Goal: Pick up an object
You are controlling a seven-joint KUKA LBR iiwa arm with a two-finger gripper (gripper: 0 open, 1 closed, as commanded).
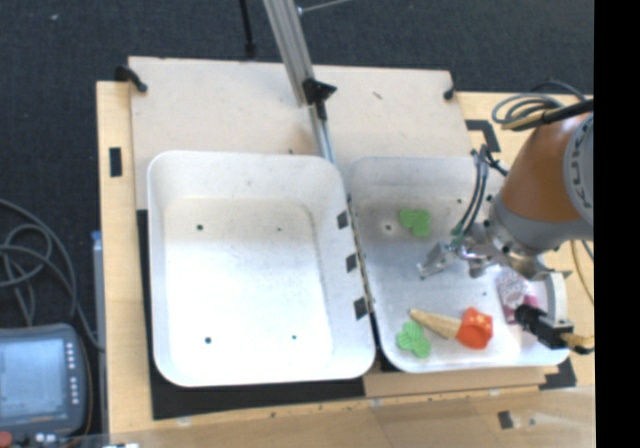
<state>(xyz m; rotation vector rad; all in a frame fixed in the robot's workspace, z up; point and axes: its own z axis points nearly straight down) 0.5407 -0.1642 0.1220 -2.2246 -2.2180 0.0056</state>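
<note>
Objects you can count in the right bin [372,198]: four. Two are green lumps, one [416,222] toward the bin's far wall, one [413,339] by its near rim. Just beside that near one lie a tan cone [433,322] and an orange-red piece [476,328], touching. The gripper [436,261] sits over the bin's middle, between the green pieces, its fingers slightly parted with nothing between them.

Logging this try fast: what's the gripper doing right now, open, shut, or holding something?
Gripper: low over the right bin, between the green pieces; open or shut cannot be told, and nothing shows between its fingers.
</note>
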